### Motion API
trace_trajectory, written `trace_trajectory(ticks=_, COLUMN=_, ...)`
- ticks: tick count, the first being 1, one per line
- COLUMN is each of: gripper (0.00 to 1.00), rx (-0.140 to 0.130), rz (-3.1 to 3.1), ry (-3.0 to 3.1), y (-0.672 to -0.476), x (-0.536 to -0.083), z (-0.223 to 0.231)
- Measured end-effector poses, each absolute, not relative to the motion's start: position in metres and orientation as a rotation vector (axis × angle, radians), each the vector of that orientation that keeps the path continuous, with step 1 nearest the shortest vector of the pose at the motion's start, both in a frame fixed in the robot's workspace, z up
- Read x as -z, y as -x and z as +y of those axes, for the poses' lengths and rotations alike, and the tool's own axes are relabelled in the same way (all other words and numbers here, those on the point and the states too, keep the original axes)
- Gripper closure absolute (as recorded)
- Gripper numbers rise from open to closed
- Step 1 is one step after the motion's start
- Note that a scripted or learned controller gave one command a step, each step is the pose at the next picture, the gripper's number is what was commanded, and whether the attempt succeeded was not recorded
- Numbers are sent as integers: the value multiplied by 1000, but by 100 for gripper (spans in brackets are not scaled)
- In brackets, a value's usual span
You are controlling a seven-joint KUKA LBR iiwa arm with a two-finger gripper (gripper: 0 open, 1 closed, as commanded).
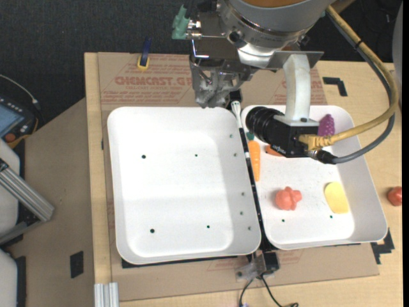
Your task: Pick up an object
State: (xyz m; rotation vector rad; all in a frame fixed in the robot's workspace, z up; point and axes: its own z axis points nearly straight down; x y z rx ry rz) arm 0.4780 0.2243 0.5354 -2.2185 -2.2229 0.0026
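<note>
Camera view from above shows two shallow white bins side by side on a brown cardboard sheet (160, 69). Taking the right bin (364, 203) as the landmark: an orange carrot (254, 158) lies along its left wall, right against the seam with the left bin (172, 184). A reddish-pink lumpy toy (288, 197) sits near the middle of the right bin's floor, and a yellow lemon-like piece (337, 196) lies to the right of it, apart from it. A purple bunch of grapes (326, 125) rests near the right bin's far edge, partly behind a black camera unit (275, 130) with yellow cabling. A small orange-red thing (395, 196) lies outside the right bin, just past its right wall.

The gripper (214, 91) hangs beyond the right bin's far left corner, over the cardboard just above the left bin's far rim. How far its fingers are apart cannot be told, and nothing can be seen between them.
</note>
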Motion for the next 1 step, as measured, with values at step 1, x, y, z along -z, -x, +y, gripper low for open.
trace_trajectory(ticks=1, gripper=100, rx=3, rz=-2220, ry=2225, y=-502, x=-535, z=224)
